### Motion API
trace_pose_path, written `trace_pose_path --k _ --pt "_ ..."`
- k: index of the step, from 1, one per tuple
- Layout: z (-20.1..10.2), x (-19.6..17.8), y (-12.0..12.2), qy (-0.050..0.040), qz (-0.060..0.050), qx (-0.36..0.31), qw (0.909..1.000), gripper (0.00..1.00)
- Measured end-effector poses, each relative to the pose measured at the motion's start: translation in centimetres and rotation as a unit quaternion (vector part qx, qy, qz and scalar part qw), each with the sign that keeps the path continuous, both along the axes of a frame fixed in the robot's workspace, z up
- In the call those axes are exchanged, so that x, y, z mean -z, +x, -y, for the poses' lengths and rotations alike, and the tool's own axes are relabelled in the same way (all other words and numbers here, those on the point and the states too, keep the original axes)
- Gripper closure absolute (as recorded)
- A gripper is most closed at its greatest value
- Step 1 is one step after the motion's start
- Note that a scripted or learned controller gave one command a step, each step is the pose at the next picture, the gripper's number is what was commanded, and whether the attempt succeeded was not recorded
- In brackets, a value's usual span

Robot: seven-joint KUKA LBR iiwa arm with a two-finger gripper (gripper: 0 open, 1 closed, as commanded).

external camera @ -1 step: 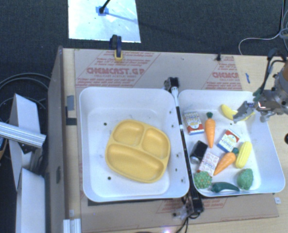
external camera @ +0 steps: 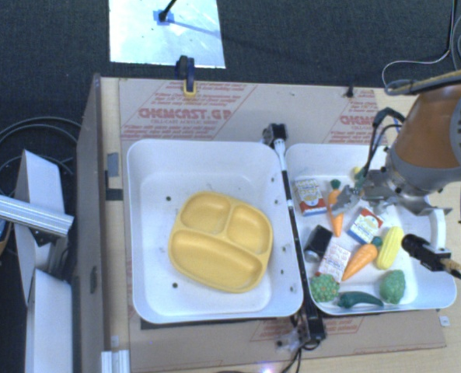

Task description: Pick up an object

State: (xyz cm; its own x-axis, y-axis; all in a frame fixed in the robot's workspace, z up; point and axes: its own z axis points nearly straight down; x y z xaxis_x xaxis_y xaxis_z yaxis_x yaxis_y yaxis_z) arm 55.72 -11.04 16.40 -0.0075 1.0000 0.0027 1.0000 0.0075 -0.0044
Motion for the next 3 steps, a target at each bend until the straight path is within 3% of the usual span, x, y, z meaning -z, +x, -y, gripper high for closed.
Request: trace_pose_path --k 1,2,3 --pt "0.0 7.9 0.3 -0.0034 0.008 0.003 1.0000 0.00" --pt "0.3 6.2 0.6 -0.0049 0.010 0.003 0.9999 1.00" --pt "0.3 6.3 0.5 -0.0047 0.010 0.003 0.9999 0.00"
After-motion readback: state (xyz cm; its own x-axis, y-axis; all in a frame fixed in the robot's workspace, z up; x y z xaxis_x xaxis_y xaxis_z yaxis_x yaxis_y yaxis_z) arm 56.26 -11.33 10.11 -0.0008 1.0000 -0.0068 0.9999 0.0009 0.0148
